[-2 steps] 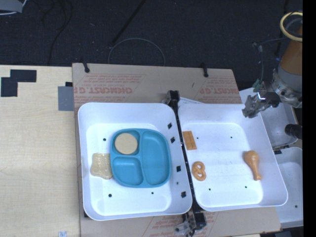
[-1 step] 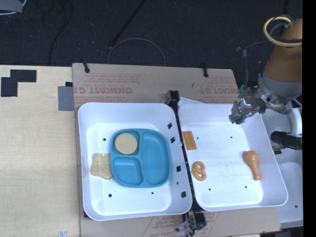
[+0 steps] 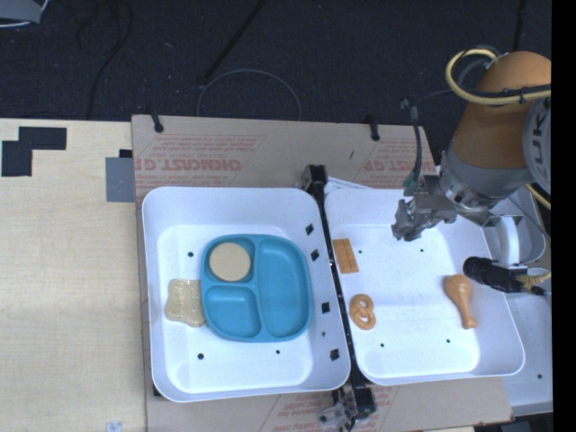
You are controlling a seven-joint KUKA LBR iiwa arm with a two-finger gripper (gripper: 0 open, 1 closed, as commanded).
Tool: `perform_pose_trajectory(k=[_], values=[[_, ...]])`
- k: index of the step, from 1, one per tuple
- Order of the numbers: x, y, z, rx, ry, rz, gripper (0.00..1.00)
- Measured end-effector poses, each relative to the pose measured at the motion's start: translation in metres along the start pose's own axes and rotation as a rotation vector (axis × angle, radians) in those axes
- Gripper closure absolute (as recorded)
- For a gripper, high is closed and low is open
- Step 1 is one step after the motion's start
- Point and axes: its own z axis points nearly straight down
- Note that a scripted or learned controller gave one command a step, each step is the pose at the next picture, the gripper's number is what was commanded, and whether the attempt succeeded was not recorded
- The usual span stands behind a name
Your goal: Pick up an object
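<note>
At the near side of the right bin [image 3: 504,367] a small brown pretzel [image 3: 363,311] lies flat. A tan toy drumstick [image 3: 461,300] lies well to its right. Slightly farther back, just beside the wall between the bins, lies a flat orange rectangular piece [image 3: 344,256].

In the left bin [image 3: 171,367], a pale toast slice [image 3: 184,301] touches the left edge of a blue divided plate [image 3: 270,300]. A round tan biscuit [image 3: 229,261] rests in the plate's far left compartment.

Farthest back, the gripper [image 3: 402,232] hangs over the rear of the right bin, apart from every object. It appears to hold and touch nothing. Whether it is spread or closed cannot be told, because it shows as a dark cluster from above.

The pick looks not yet begun. The orange piece and the pretzel are the closest candidates. To do it well, the arm should centre over one item and descend straight. The pretzel is probably the safer choice, as it stands clear of the wall, while the orange piece hugs the wall and leaves little room on that side.
</note>
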Motion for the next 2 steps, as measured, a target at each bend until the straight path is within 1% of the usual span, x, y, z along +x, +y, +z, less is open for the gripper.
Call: perform_pose_trajectory(k=[1,2], values=[[0.057,-0.012,-0.003,-0.001,0.001,-0.001,1.0],[0.108,-0.034,0.011,0.001,-0.001,-0.001,1.0]])
